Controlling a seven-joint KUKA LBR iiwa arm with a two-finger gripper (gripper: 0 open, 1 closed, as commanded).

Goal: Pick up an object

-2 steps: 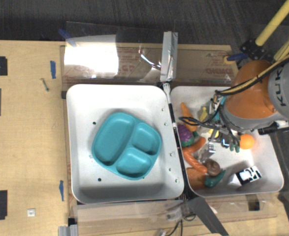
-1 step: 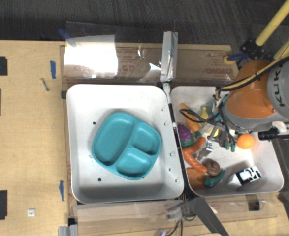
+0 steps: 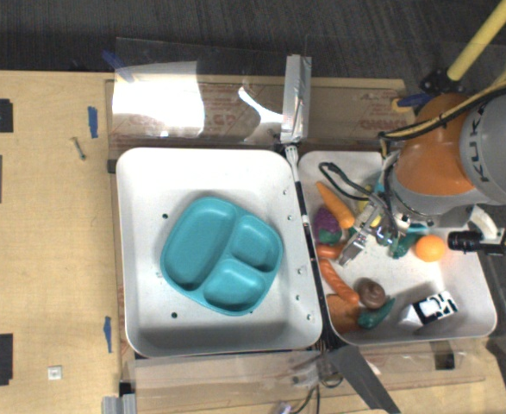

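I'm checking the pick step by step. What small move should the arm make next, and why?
Probably a short drop straight down. The gripper hangs in the right bin, over the toy pile along its left wall, near a purple toy and a carrot. Nothing shows between its fingers, so nothing looks held.

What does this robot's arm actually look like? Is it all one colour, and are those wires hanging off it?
The arm is a thick, rounded grey body with black lettering on its side and a bright orange band above the wrist. Black cables loop off it, and a yellow one runs along the top. Its end effector is a small silvery metal part with teal pieces beside it.
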